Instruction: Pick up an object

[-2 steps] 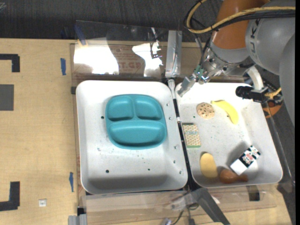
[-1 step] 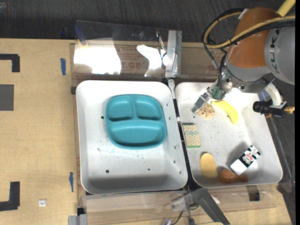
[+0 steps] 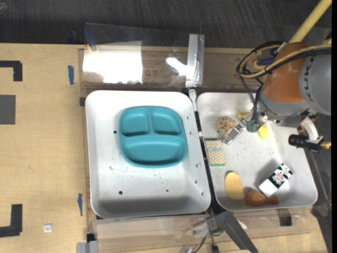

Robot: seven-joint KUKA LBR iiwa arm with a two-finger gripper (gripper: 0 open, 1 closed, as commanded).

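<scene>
Camera view: the gripper [image 3: 235,130] hangs low in the right bin [image 3: 300,194], upper centre-right of frame, just beside a speckled cookie [image 3: 226,124]; whether it is spread or pinching cannot be told. With a yellow piece [image 3: 263,132] and card [image 3: 215,153] close by, a descent could nudge the cookie aside and close on nothing.

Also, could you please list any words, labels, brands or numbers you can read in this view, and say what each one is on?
No text can be read.
Black and white box in the right bin: printed markings, too small and blurred to read.
Green patterned card at that bin's left edge: pattern, no legible words.
Brown board behind the bins: faint reddish print, washed out by glare.
</scene>
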